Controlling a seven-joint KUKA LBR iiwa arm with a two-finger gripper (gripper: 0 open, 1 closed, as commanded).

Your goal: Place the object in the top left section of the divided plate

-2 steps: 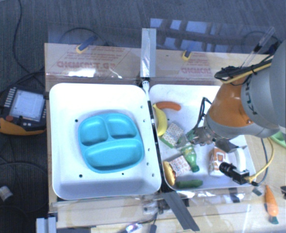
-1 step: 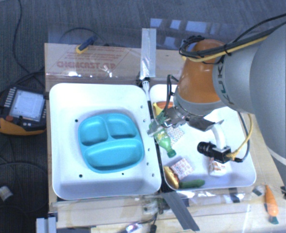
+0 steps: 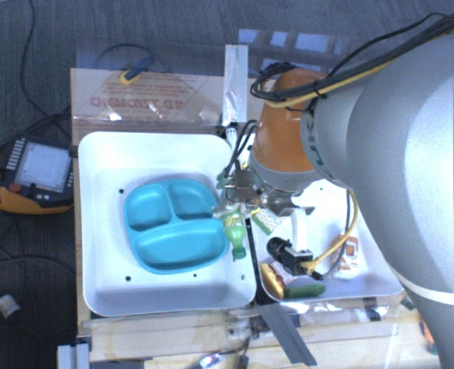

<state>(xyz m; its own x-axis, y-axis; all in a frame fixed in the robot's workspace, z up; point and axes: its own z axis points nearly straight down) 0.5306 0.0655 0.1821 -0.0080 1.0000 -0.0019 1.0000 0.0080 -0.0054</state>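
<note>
Closest to the lens, the broad grey robot arm (image 3: 412, 167) fills the right side and bends down through an orange band (image 3: 285, 141) to the two-finger gripper (image 3: 238, 202), which hangs over the wall shared by the two bins. Whether the gripper is spread or clamped on anything cannot be told from this angle. Directly below it sits a small pale yellow-green object with a darker green end (image 3: 235, 235), at the divider between the bins and just beside the right edge of the plate; whether it is touching the plate cannot be told. The turquoise plastic divided plate (image 3: 173, 246) lies in the shallow white left bin (image 3: 104, 175), tilted a little, with two small sections at the top and one large section below. Its top left section (image 3: 146, 206) has nothing in it. In the shallow white right bin (image 3: 373, 279) lie a dark green elongated item (image 3: 304, 289), a golden-brown rounded item (image 3: 271, 277) just beside it, and a small white packet with orange marking (image 3: 352, 250). On the dark carpet, well apart to the left, rests an orange-and-black handheld unit with a screen (image 3: 31, 175).
</note>
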